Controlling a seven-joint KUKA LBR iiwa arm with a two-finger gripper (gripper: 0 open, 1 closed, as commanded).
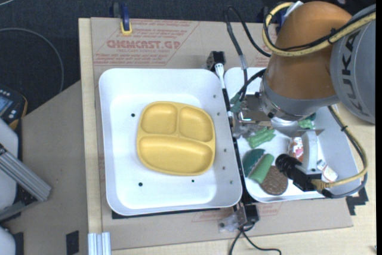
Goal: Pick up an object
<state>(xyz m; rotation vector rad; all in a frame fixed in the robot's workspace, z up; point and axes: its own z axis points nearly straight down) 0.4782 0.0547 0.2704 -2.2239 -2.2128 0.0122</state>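
Note:
My gripper [247, 121] reaches down into the right bin [345, 152] near its left wall, largely hidden under the orange wrist. Just below it lies a light green piece [261, 139]. Further toward the front sit a teal object [252, 158], a darker green piece [261, 169] and a brown round disc [274, 183]. A red and white item [296, 148] lies to the right of these. A small green bit [307, 123] peeks out beside the wrist.
The left bin [119, 146] holds a yellow divided plate [176, 137] in its middle. A dividing wall with black fittings [228, 128] runs between the two bins. The arm's body covers the back half of the right bin.

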